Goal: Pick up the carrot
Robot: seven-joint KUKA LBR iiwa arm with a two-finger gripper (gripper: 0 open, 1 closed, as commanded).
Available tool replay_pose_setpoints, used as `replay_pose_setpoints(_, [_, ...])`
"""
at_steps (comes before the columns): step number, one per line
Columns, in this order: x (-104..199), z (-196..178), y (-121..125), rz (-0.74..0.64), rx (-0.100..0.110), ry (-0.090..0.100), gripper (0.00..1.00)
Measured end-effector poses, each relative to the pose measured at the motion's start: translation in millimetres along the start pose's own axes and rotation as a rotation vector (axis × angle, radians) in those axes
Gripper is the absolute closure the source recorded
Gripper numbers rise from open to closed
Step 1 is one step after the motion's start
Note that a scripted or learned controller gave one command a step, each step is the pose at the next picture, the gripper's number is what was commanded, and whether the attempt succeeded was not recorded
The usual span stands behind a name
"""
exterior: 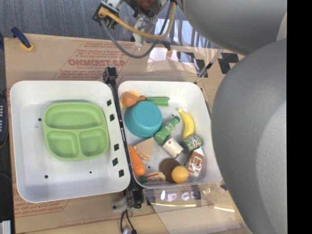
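The carrot is a short orange root lying against the left wall of the right bin, near its front corner, beside a slice of bread. My gripper hangs high over the bench behind the bins, wrapped in yellow and grey cables, far from the carrot. The thick grey arm covers the right side of the view and part of the right bin's edge.
The right bin also holds a blue bowl, a banana, a green bottle, a can, a carton, an orange and a brown ball. A green divided plate sits in the left bin.
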State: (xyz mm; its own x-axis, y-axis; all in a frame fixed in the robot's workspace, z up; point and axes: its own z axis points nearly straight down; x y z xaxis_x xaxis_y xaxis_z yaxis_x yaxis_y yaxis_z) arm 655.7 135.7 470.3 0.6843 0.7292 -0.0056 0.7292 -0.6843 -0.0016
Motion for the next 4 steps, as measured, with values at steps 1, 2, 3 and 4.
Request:
replay_pose_setpoints(1, [53.4, 131.6, -66.6, 0.547, 0.005, -0.009, 0.0])
replay_pose_setpoints(2, [6.6, 116.0, -90.7, 0.075, 0.008, -0.005, 0.0])
replay_pose_setpoints(3, [57.6, 103.1, -62.3, 0.26, 0.001, -0.002, 0.0])
replay_pose_setpoints(4, [-58.2, 19.6, -96.3, 0.013, 0.004, 0.004, 0.0])
